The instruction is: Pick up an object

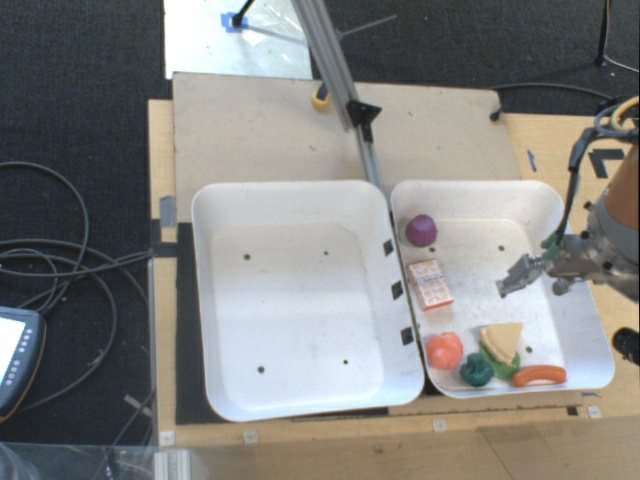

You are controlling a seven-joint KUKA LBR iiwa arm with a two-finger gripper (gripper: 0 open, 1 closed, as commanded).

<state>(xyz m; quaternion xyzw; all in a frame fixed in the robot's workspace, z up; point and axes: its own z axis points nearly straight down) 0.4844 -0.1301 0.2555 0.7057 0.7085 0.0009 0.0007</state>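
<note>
In the right bin [540,200] lie a purple ball [421,230], a small pink and white carton [430,284], a red-orange round fruit [445,350], a green toy [478,369], a tan wedge [502,341] and an orange-red sausage shape [539,375]. My gripper [517,278] hangs over the middle right of this bin, right of the carton and above the wedge. It carries nothing that I can make out.
The left bin [215,208] sits beside the right one, joined by black clips [396,290]. A grey pole [330,53] slants in from the top to the bins' seam. Cables [60,268] and a tablet [15,353] lie on the floor at left.
</note>
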